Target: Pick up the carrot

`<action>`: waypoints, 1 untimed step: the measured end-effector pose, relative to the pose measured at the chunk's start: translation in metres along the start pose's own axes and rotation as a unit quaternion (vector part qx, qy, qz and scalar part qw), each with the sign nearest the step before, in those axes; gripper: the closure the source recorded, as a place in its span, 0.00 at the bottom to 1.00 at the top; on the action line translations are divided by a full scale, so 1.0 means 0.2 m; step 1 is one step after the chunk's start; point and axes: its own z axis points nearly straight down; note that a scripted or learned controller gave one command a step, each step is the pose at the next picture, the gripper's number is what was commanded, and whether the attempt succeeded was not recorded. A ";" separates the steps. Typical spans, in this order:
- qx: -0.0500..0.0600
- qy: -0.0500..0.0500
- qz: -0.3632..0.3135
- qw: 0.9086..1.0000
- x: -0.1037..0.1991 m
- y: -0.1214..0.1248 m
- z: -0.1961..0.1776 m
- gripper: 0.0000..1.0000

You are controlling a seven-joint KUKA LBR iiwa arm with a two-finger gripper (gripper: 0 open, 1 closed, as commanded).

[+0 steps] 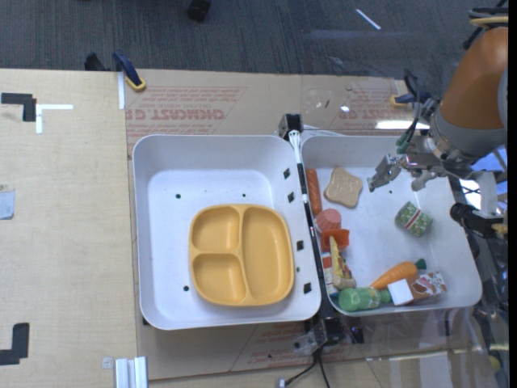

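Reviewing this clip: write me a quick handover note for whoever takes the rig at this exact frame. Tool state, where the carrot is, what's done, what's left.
Tool: hovering over the upper part of the right bin, near the toast slice; nothing between its fingers. I can't tell from this view whether they are open or shut.
Carrot: lying in the lower part of the right bin, green top pointing right, beside the green vegetable and a small packet.
Done: nothing yet; the carrot is untouched.
Left: move the tool down-frame to the carrot, descend, grasp and lift. The neighbours crowd it, so a clean grip may be tricky.
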 end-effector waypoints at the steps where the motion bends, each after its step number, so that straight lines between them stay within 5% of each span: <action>1: 0.001 0.000 0.038 0.999 -0.19 -0.41 0.32 0.00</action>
